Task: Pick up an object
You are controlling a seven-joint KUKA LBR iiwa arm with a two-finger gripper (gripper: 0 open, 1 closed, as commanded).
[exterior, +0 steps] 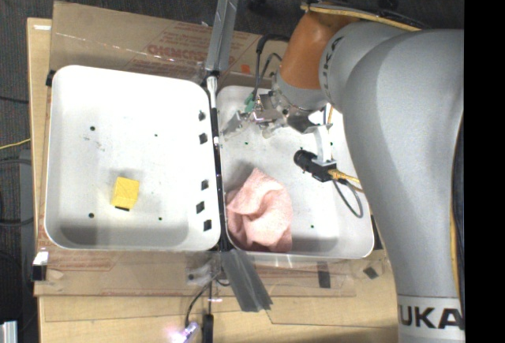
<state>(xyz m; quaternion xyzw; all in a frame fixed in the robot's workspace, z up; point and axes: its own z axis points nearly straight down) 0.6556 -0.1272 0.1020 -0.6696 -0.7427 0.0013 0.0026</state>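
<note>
Two shallow white bins sit side by side — the left bin (79,97) and the right bin (347,243). The left one holds a single thing, one yellow block (125,192). The right one holds one pink cloth (260,210), crumpled. One grey arm (394,136) reaches over the right bin, with one orange band (304,54) above its wrist — and one gripper (256,113) at its end.
</note>
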